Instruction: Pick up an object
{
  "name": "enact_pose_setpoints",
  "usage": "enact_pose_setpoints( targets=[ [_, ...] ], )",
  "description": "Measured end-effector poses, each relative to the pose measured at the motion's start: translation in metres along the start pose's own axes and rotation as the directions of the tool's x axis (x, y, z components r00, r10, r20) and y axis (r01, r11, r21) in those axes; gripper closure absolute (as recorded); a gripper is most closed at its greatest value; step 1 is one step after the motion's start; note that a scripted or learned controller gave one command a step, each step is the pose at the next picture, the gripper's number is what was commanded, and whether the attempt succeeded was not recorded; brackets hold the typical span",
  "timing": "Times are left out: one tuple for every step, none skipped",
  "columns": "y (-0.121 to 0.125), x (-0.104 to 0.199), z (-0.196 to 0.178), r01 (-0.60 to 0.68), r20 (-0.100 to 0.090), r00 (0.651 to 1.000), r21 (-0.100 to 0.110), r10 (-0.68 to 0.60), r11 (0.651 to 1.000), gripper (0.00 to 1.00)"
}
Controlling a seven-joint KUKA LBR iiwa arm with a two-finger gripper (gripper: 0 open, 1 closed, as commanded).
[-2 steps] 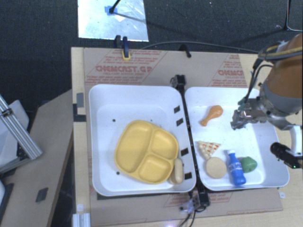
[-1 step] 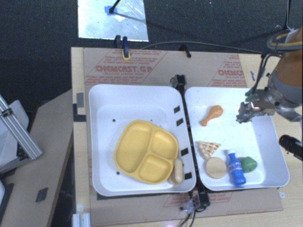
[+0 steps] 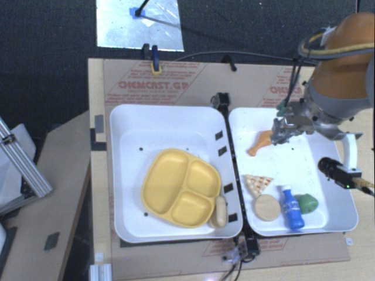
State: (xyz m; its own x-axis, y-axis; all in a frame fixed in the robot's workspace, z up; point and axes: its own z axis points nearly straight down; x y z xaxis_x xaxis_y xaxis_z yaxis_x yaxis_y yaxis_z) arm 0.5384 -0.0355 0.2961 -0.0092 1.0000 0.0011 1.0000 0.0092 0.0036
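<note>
Gripper (image 3: 280, 132) over right bin's (image 3: 334, 221) far edge, touching orange drumstick (image 3: 260, 143); grasp state impossible to tell. Yellow tray (image 3: 180, 187) in left bin (image 3: 132, 174).

Bare floor is lying open across the right bin's (image 3: 246, 119) middle; toys (image 3: 281, 201) are crowding its front edge.
</note>
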Motion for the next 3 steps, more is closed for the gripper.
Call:
enact_pose_setpoints(
  targets=[
    [0.026,0.044,0.008,0.0,0.0,1.0,0.001,0.0,1.0,1.0],
    [0.052,0.089,0.039,0.0,0.0,1.0,0.003,0.0,1.0,1.0],
    [0.075,0.134,0.048,-0.001,0.0,1.0,0.001,0.001,1.0,1.0]
  ],
)
